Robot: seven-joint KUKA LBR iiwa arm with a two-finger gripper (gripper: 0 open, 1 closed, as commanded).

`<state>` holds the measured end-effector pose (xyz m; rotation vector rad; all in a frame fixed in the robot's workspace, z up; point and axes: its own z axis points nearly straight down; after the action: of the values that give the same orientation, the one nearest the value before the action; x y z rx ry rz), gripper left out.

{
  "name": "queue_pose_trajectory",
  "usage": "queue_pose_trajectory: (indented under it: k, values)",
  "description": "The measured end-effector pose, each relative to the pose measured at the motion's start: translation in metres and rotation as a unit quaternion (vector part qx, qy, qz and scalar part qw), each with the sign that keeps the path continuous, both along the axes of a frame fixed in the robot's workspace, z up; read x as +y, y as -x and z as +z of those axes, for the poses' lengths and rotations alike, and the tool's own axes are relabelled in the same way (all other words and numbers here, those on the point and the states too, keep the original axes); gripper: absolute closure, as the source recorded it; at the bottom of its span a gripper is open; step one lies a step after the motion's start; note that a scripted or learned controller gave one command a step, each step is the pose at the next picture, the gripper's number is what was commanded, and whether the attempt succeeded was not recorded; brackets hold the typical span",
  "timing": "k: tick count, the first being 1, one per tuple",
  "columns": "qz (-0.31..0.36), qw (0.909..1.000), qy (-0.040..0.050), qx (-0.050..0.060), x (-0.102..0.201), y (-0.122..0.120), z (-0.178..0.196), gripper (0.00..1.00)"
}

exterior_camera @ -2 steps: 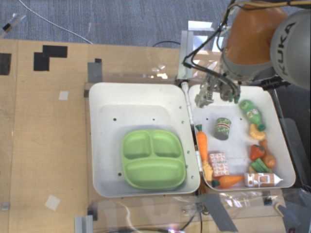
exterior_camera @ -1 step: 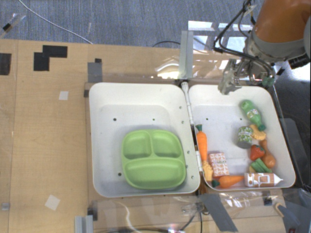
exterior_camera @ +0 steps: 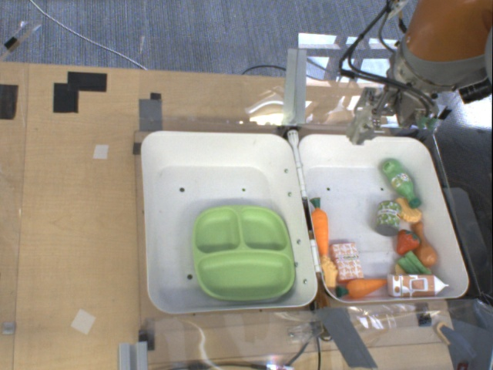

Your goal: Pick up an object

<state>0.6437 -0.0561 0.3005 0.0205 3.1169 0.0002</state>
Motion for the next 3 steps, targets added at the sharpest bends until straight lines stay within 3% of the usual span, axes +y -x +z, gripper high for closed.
queue_pose_trajectory:
  k: [1, 2, 3]
  values:
    - [0.034, 0.9994, 0.0014, 0.005, -0.044, -0.021, 0.026, 1.00]
    - [0.037, 0.9993, 0.0019, 0.005, -0.089, -0.023, 0.027, 1.00]
    - [0.112, 0.9937, 0.0027, 0.007, -0.116, -0.027, 0.005, 1.00]
